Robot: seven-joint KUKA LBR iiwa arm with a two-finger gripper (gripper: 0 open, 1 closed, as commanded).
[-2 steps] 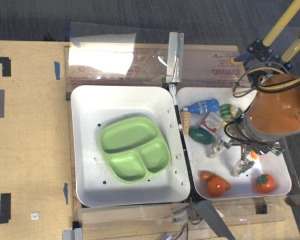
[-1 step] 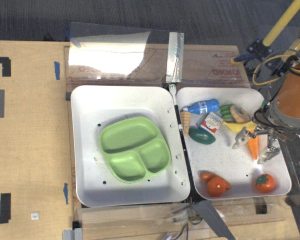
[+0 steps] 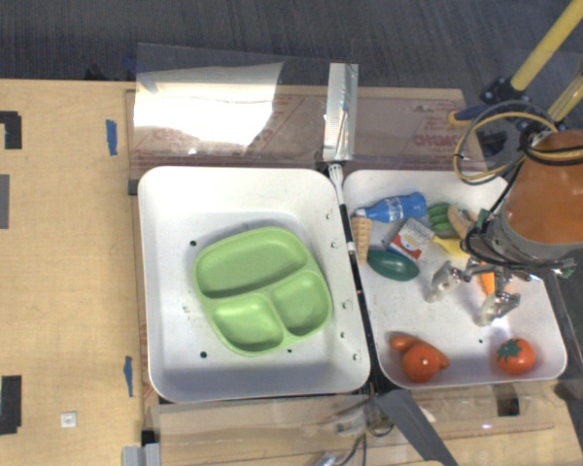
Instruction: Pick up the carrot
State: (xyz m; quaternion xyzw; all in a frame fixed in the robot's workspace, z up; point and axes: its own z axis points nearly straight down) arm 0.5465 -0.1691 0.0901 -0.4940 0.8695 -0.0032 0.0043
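A small orange piece that I take for the carrot point(image 3: 486, 282) shows in the right bin point(image 3: 544, 372), mostly hidden under the arm's wrist. My gripper point(image 3: 469, 294) hangs right over it, pointing down into the bin. Its two silvery fingers point(image 3: 440, 282) stand apart, one left of the orange piece and one at its lower right. They look spread wide and not closed on the carrot. I cannot tell whether the carrot rests on the bin floor.
The right bin also holds a blue bottle point(image 3: 394, 208), a cone point(image 3: 360, 236), a dark green item point(image 3: 394, 265), a white packet point(image 3: 414, 240) and two red tomatoes point(image 3: 423, 361) point(image 3: 515, 354). A green divided plate point(image 3: 262, 287) lies in the left bin point(image 3: 165, 260).
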